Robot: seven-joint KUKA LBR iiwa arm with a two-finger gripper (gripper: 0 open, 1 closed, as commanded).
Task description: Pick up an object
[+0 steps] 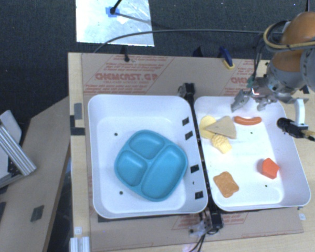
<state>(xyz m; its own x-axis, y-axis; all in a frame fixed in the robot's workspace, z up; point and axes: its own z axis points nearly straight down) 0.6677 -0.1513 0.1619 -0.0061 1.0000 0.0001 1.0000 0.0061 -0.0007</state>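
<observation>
Camera view: bench [147, 70] was brown board with red print, dark carpet around.
Left bin [102, 140]: smooth white, held a glossy blue divided plate [150, 164].
Right bin [294, 164]: sausage [248, 121], tan wedge [222, 127], yellow pieces [221, 143], ridged cracker [226, 184], orange block [269, 168].
Gripper [250, 100]: hung over the right bin's far edge, fingers spread, nothing between them.

The right-hand bin [291, 190] holds five small things. A red sausage [248, 121] lies flat near its upper edge. Left of it a tan wedge [223, 127] overlaps a yellow piece [207, 126], touching a yellow corn cob [221, 143]. An orange block [270, 168] sits lower right, a tan cracker [226, 184] lower centre.
</observation>
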